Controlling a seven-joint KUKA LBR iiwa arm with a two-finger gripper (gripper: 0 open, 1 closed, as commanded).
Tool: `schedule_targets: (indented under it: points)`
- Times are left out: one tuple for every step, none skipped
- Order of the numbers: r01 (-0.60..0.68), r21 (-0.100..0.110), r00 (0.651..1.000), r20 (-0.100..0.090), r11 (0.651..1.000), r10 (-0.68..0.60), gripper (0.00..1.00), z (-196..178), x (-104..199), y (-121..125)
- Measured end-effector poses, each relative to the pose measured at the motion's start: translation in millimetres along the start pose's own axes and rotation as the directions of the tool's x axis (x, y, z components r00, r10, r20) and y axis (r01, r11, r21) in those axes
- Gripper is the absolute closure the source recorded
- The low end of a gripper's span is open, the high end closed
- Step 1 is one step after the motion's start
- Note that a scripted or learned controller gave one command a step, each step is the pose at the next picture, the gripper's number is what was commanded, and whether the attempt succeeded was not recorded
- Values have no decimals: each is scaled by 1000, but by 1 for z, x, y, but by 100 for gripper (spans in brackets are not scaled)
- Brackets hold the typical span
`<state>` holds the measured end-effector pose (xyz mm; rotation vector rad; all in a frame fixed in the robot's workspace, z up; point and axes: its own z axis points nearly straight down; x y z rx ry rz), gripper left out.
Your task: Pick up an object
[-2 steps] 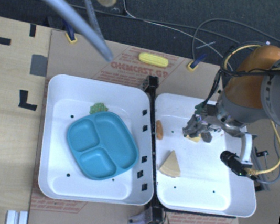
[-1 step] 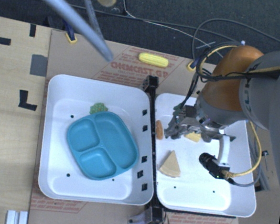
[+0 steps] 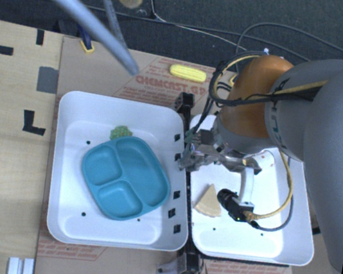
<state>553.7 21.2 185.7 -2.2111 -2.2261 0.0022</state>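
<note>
- The grey KUKA arm with its orange band [image 3: 259, 82] reaches in from the right and hangs over the seam between the two shallow white bins.
- The end effector [image 3: 187, 157] sits low at the inner edge of the right white bin [image 3: 289, 250], close to the rim it shares with the left white bin [image 3: 65, 167]; the wrist and cables hide it from above, so whether it is wide, narrow or holding anything cannot be told.
- A pale tan wedge-shaped piece, like a slice of bread or cheese [image 3: 209, 201], lies on the floor of the right bin, below the end effector and apart from it.
- Just beside the wedge, to its right, a black cylindrical fitting [image 3: 233, 205] with a yellow cable [image 3: 277, 203] hangs from the arm.
- In the left bin a light blue plastic plate with three compartments [image 3: 125, 177] lies flat near the middle, turned at an angle to the bin walls.
- A small green leafy clump [image 3: 120, 133] rests at the upper edge of the plate, touching its rim.
- Outside the bins, on the brown cardboard sheet [image 3: 104, 70] covering the bench, a yellow corn-cob-shaped toy [image 3: 187, 73] lies above the left bin.
</note>
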Motion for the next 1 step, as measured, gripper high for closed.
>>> schedule_targets:
  points:
    - [1,-4,1000,0,1000,-1,100,-19,58,-3]
